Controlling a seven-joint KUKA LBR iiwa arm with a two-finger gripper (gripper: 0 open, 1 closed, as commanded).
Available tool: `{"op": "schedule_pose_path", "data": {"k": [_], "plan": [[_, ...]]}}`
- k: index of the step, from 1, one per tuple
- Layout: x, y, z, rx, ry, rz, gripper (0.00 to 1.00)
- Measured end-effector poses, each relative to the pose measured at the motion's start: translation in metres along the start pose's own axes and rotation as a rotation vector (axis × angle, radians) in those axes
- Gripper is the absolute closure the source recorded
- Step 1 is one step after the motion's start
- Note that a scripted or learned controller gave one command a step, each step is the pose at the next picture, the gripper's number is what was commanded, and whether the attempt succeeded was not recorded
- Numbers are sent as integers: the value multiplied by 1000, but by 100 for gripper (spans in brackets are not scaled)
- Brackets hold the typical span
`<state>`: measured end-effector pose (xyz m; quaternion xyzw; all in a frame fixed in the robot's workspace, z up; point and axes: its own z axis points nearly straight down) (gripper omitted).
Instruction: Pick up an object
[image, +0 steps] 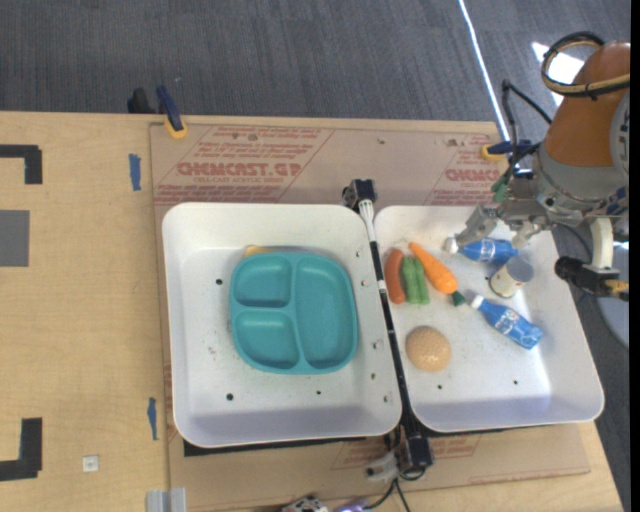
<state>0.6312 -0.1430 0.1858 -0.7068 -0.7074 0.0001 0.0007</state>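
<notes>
Nearest the camera in the right-hand shallow white plastic bin (560, 400) lies a round tan bread-roll toy (429, 349), alone on bare floor; it looks light and a little soft, and its dome would want a grip across the widest part or it may squirt out. Just beyond it to the right rests a small blue plastic bottle with a white label (510, 323), lying on its side and slanted; it seems light, stiff and smooth, so fingers closing across the middle of its barrel, square to its long axis, seem the safest hold. Further in, against the bin's left wall, an orange-red sausage-shaped toy (394, 276), a green pod-shaped toy (416, 280) and an orange toy carrot with a green tip (436, 270) lie crowded together, touching or nearly so, which would make a clean grasp awkward. Farther still, a second blue plastic bottle (488, 251) lies on its side under the two-finger gripper (500, 222), with a small pale round cap-like piece (504, 284) just beside it; whether the fingers are spread or closed on it I cannot tell. The left white bin (190, 330) holds a teal divided plate (294, 310), broad and flat, probably hard to pinch.
</notes>
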Motion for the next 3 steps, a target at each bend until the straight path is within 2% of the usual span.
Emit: {"op": "schedule_pose_path", "data": {"k": [1, 2, 3], "plan": [[44, -2, 89, -7, -1, 34, 0], [45, -1, 78, -8, 0, 34, 100], [72, -15, 1, -2, -1, 493, 100]]}}
